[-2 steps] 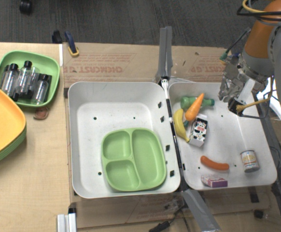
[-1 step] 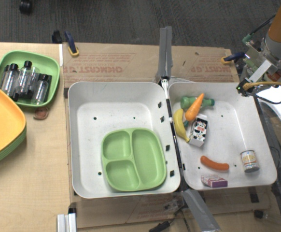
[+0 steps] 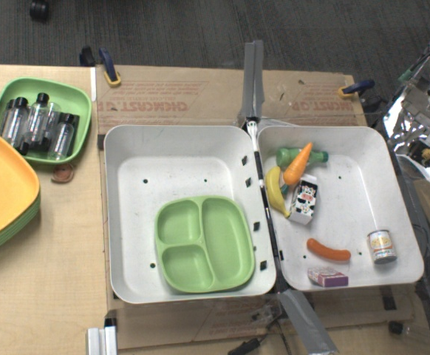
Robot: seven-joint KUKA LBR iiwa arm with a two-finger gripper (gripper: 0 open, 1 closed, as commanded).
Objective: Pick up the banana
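1. One banana (image 3: 275, 191) lies in the right bin (image 3: 394, 161), tight against the bin's left wall. It is not picked up yet.
2. I cannot tell if the gripper is holding something or has let go.
3. Two things crowd the banana. A carrot (image 3: 298, 164) lies across the banana's top end and looks like it touches it. A small white carton (image 3: 304, 200) sits just beside the banana, on the side away from the wall.
4. What could go wrong: the banana is squeezed between the wall and the carton, so there is little room to get around it. I think the gripper could bump the wall, or grab the carton or the carrot by mistake. The banana is also curved and smooth, so it could slip out.
5. Farther from the banana, toward the near side of the bin, lie a red sausage (image 3: 328, 251), a small can (image 3: 382, 246) and a little pink box (image 3: 327, 277). They are well apart from the banana and not in the way.
6. Past the wall beside the banana is the left bin (image 3: 113, 198), with a green plate (image 3: 204, 242) in it.
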